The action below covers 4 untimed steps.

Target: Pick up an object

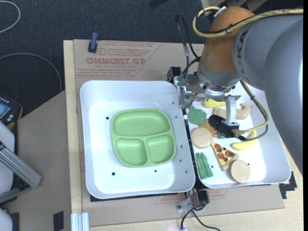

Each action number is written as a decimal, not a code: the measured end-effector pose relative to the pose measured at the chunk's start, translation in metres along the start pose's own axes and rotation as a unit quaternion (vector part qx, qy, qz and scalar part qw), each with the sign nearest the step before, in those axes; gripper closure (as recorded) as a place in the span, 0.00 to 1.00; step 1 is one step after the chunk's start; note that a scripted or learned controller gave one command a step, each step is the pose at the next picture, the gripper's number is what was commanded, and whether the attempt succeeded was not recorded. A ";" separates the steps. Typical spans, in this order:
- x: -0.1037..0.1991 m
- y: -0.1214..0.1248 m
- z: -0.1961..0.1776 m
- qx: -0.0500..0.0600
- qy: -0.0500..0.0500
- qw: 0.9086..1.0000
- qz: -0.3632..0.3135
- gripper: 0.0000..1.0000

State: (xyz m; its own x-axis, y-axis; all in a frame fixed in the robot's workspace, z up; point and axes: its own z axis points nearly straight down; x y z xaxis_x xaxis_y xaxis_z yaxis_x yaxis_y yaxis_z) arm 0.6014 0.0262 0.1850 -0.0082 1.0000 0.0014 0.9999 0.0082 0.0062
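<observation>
While the grey arm [269,37] with its orange band reaches in from the right, its gripper [209,97] hangs low over the back of the right bin [274,170], just beside the divide between the two bins; whether its fingers are open or closed cannot be told. Toy food crowds that bin: a green leaf piece [196,115] just beneath the gripper, a tan round biscuit [201,137], and a pizza slice [222,155] whose long axis runs diagonally, tip toward the back left. A banana [243,145] lies roughly crosswise, a green bean pod [204,165] lengthwise by the near left wall, and a round bun [239,171] at the front. A green divided plate [143,136] sits in the left bin [96,129].
</observation>
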 end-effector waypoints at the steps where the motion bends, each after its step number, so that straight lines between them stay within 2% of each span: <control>1: 0.049 -0.036 -0.034 0.003 0.001 1.000 0.001 1.00; 2: 0.116 -0.076 -0.019 0.006 0.001 1.000 0.000 1.00; 3: 0.120 -0.109 -0.145 -0.003 0.002 1.000 0.002 1.00; 4: 0.081 -0.068 -0.008 0.009 -0.003 1.000 0.007 1.00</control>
State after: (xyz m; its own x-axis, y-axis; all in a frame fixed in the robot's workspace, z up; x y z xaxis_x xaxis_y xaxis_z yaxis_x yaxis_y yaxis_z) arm 0.5331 0.1068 0.1927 0.0059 1.0000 -0.0042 0.9999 -0.0060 -0.0113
